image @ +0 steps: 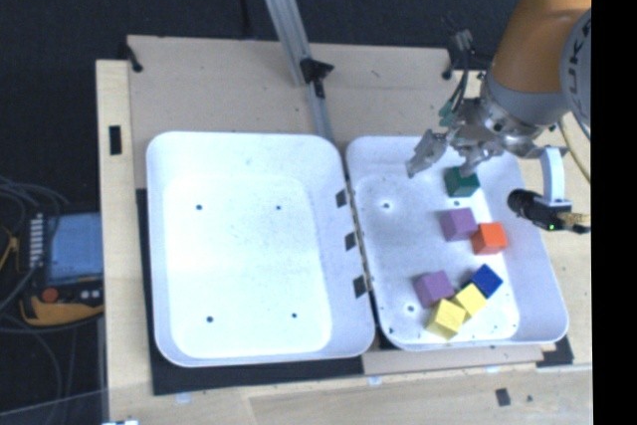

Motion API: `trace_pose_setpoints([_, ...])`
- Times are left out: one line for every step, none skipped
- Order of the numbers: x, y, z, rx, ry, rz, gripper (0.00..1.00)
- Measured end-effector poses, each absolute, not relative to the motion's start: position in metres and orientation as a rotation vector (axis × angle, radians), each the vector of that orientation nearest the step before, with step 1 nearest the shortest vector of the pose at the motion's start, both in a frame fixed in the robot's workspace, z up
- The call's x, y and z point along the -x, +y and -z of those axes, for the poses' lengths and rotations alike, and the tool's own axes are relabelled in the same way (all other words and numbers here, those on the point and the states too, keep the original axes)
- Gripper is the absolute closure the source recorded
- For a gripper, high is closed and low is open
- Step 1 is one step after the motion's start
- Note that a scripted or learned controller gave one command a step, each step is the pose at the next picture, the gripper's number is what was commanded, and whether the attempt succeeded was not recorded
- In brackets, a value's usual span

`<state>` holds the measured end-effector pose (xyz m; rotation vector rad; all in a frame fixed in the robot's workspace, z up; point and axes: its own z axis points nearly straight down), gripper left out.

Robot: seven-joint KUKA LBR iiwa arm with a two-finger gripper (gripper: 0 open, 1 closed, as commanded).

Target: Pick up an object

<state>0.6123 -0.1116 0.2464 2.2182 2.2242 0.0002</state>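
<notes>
We are looking down from a single fixed camera mounted above the bench (114,214), viewing at a slant. It is taking in both white bins: the left bin (249,149) and the right bin (383,164), side by side at mid distance. The arm (532,45) is entering from the frame's right.

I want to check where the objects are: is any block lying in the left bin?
No, the blocks, such as the orange block, all lie in the right bin.
</notes>
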Motion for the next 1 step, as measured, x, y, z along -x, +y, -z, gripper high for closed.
trace_pose_setpoints([-0.6123, -0.1116, -0.2464, -2.219, 2.223, -0.001, 0.0])
